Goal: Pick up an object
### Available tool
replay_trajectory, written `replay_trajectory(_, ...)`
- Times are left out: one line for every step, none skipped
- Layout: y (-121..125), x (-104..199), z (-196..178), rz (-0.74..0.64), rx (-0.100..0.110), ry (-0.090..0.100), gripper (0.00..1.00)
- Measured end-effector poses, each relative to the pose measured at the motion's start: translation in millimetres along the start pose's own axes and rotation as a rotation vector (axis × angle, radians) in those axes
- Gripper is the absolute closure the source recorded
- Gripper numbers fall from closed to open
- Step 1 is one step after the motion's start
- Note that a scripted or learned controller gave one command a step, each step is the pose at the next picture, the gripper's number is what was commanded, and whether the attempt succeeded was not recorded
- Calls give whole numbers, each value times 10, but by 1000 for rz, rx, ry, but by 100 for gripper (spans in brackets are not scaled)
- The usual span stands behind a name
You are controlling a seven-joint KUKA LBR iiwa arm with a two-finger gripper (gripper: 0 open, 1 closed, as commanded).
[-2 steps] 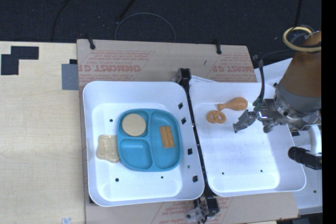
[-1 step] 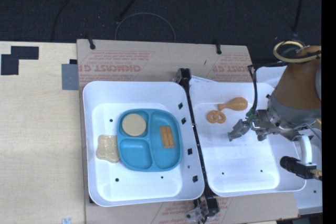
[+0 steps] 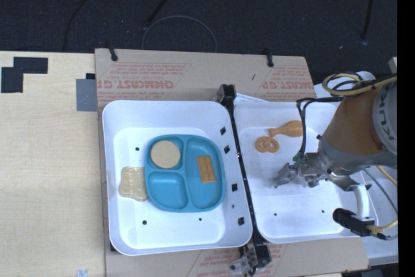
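Camera view: gripper [image 3: 286, 176] low in right bin [image 3: 285, 230], near its middle; can't tell its state. Nothing seen btwn it. Pretzel [image 3: 266, 144] and drumstick [image 3: 288, 130] lie touching in same bin, up-left of gripper, apart from it. Left bin [image 3: 123, 120]: blue tray [image 3: 178, 194] w/ round cracker [image 3: 165, 154] and rectangular cracker [image 3: 206, 169] in separate compartments; toast piece [image 3: 133, 183] against tray's left edge.

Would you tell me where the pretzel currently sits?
The pretzel lies in the right bin, near its upper left, just below a drumstick-shaped piece and left of the gripper.
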State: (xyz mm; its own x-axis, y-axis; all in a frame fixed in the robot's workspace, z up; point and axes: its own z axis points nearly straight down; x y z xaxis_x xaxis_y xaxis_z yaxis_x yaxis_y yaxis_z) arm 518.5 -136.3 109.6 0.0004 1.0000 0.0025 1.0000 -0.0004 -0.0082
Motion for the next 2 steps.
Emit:
replay_trajectory(6,-13,-130,5,-2,0,100)
replay_trajectory(30,-23,-755,-1,-10,-3,100)
